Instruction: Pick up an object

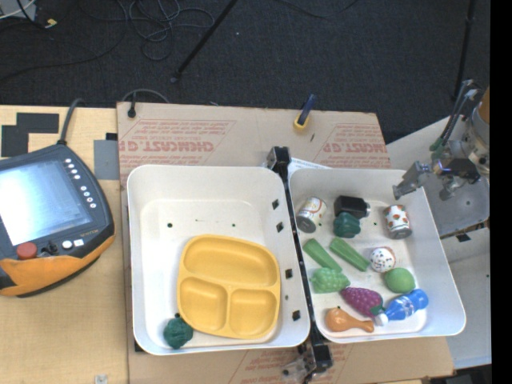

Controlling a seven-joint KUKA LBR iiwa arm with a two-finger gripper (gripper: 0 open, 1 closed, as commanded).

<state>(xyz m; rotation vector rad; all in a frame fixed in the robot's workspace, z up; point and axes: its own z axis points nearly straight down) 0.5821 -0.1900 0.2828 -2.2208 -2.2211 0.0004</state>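
Camera view, your landmark is the divider (293, 238) between the two white bins. Right of it sits the right bin (444, 266), holding all the small stuff. Nearest the divider up top is a tipped can (310, 212), then a black block (350, 206) touching a dark green piece (346, 226) just below it. Farther right a second can (397, 221) stands on its own. Two green sticks (334, 254) lie side by side at a slant mid-bin, a green bumpy piece (329, 279) just below them, near the divider. A white spotted ball (382, 258) and a green round fruit (399, 279) sit farther right, close together. Toward the front edge you've got purple grapes (361, 299), an orange drumstick (347, 320) and a blue bottle (404, 306), bottle touching the drumstick's end.

Left of the divider, the left bin (152, 206) carries a yellow divided tray (229, 285) and a dark green lump (178, 332) at the tray's front-left corner.

Your pincer (408, 181) hangs over the right bin's back-right rim, well away from the divider, above and beside the second can. Nothing sits between its fingers; whether they're spread or pressed together, you can't tell at this angle.

A pendant with a screen (48, 214) rests on the bench (64, 334), far left of the divider.
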